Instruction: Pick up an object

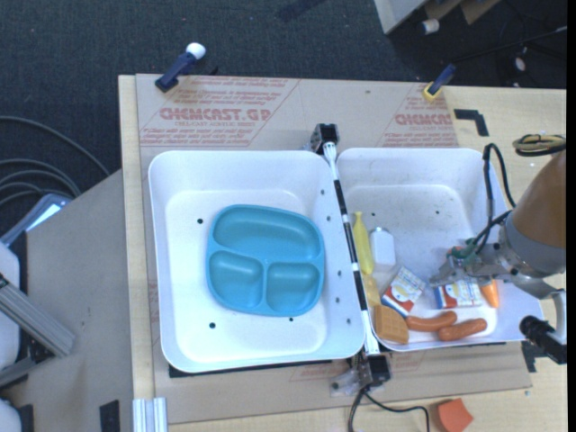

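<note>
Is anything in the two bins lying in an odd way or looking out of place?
Nothing looks spilled or broken. The blue plate lies flat in the left bin. The right bin holds toy food crowded into its near corner: a banana along the divider and two sausages side by side, with the far half bare.
</note>
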`<state>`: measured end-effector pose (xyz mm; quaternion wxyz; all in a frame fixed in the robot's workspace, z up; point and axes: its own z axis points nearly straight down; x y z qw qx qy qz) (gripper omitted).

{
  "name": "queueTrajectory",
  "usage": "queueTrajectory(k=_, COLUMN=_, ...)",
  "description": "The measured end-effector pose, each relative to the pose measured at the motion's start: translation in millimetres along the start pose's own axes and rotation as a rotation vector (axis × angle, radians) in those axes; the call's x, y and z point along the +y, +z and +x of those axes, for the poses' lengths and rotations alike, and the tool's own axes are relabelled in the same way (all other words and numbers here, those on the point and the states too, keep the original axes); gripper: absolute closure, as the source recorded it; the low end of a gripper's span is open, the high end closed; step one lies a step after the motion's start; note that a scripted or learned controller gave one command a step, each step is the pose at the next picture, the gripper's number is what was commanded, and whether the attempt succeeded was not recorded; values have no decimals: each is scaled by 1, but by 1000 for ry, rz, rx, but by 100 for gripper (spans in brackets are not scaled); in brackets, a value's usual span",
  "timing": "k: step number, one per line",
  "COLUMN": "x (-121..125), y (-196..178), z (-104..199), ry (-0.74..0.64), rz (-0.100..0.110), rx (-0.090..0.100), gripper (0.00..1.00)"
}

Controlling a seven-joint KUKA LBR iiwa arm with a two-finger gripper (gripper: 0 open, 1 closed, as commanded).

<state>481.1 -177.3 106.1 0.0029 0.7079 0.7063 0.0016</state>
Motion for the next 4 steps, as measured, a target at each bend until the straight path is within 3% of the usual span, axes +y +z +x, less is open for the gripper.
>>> queueTrajectory(k=1, x=0, y=0, z=0, ry=0, rz=0, rx=0, gripper=0)
queueTrajectory(k=2, x=-2, y=21, z=-12, ry=-5, rz=10, rx=10, gripper=0)
queueTrajectory(k=3, x=-2, y=12, z=-12, ry=-5, rz=8, rx=8, gripper=100)
queueTrajectory(k=4, x=-2, y=12, z=-12, ry=-4, rz=8, rx=9, gripper=0)
